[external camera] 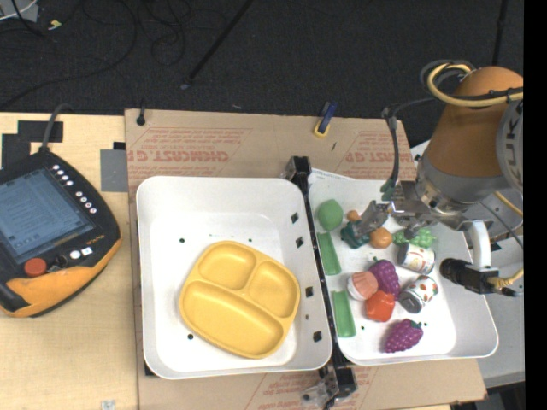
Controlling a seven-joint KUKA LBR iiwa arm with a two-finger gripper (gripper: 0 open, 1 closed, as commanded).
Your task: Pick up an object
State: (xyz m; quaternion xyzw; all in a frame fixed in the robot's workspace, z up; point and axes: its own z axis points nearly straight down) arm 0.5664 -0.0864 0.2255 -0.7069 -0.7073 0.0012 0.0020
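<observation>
Two shallow white bins sit side by side on a sheet of cardboard on the bench. The left bin holds a yellow divided plate, lying slightly toward its front edge, with three compartments facing up. The right bin holds a scatter of small toy foods: a green ball near its back left corner, a long green strip and a shorter green block along its left wall, a small orange ball toward the middle, a purple bunch of grapes touching a pink piece and a red piece, a second purple grape bunch near the front edge, and two small cans toward the right side. The arm leans in over the back right corner of this bin, its orange band uppermost, and the gripper hangs low over the bin just beside the orange ball and near the green ball. Whether its grip is apart or together cannot be told from this angle, and nothing is plainly seen in it. A control tablet with an orange rim lies on the bench at the far left.
</observation>
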